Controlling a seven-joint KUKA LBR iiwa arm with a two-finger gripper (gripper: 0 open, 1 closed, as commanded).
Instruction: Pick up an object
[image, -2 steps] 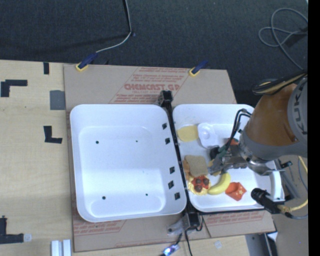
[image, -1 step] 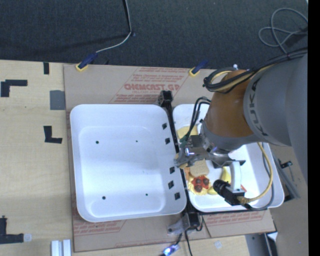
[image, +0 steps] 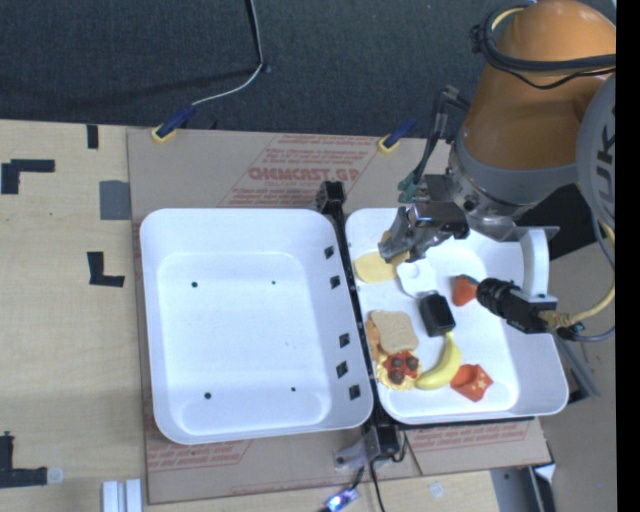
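Jaws (image: 400, 243): state unclear | yellow disc (image: 371, 267): just below-left, right bin (image: 540, 400)

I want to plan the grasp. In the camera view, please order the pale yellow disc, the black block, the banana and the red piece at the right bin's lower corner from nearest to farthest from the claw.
1. Pale yellow disc, just below-left of the claw.
2. Black block, mid-bin.
3. Banana, lower down.
4. Red piece, lower right corner.
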